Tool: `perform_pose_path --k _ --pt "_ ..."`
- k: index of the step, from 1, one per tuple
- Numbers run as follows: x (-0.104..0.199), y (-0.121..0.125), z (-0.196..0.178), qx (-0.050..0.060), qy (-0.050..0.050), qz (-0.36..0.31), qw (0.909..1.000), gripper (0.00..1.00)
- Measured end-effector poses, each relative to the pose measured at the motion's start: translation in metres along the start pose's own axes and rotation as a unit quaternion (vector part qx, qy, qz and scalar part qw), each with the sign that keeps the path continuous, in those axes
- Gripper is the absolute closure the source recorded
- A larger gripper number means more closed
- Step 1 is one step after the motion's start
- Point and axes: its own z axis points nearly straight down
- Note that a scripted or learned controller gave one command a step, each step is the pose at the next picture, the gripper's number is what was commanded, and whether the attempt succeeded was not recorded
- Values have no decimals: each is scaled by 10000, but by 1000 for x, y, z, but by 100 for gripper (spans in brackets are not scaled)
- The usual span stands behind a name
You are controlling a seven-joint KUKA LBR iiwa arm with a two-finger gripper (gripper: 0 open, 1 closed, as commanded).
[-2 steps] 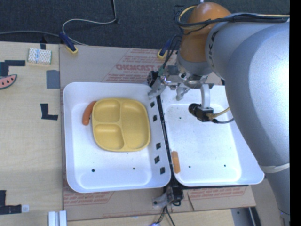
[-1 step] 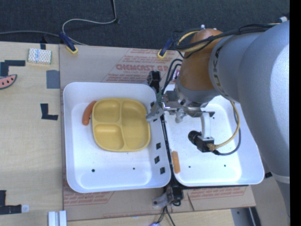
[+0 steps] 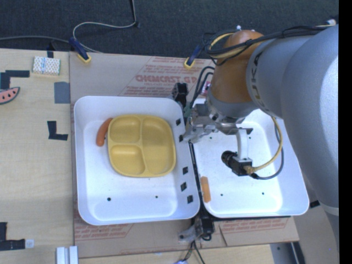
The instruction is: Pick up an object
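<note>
**Inspector:** Position and state of the tool?

**Assistant:** The tool (image 3: 190, 132) stands low over the line where the two bins meet, toward their far half. The wrist covers it from above, so I cannot tell whether it is released or clenched.

**Inspector:** Candidate items, nearest first?

**Assistant:** In the left bin (image 3: 88, 202), a yellow divided plate (image 3: 142, 146) lies flat, near the tool. An orange sausage (image 3: 102, 132) lies against the plate's left rim, touching it, on the side away from the tool. In the right bin (image 3: 286, 202), a small orange stick (image 3: 205, 189) lies along the left wall at the near end, apart from the tool.

**Inspector:** Surroundings?

**Assistant:** Both bins sit on a printed cardboard sheet (image 3: 159, 81) laid on the table (image 3: 33, 164). At the table's far left are a small pale chequered block (image 3: 46, 65) and a red slice-shaped piece (image 3: 8, 95), the latter cut off by the picture's edge. Both are well apart from the bins.
</note>
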Motion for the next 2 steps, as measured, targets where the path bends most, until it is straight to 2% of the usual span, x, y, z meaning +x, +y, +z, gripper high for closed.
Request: perform_pose_path --k 1,2 --pt "0 0 0 1 1 0 10000 0" --pt "-40 86 9 -10 -15 7 10000 0"
